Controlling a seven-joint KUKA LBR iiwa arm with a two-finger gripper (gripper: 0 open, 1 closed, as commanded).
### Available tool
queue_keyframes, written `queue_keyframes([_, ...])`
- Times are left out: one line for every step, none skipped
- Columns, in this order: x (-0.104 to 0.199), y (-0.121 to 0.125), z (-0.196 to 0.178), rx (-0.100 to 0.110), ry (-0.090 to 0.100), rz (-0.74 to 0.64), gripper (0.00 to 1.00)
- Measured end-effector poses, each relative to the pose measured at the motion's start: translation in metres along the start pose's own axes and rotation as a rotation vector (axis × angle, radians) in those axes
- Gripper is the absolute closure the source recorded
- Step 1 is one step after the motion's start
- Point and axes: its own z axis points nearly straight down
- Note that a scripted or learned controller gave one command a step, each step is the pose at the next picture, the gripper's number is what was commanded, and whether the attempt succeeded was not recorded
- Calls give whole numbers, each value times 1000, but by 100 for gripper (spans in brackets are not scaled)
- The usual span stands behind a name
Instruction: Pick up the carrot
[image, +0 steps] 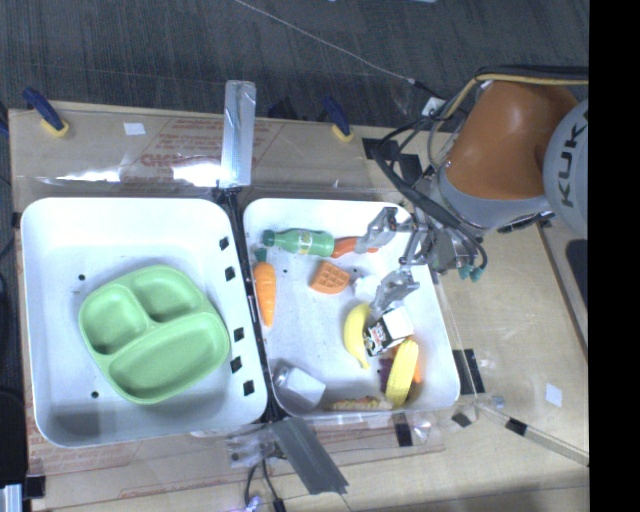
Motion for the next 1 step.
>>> queue_keyframes([-6, 57, 146, -3, 8, -101, 0])
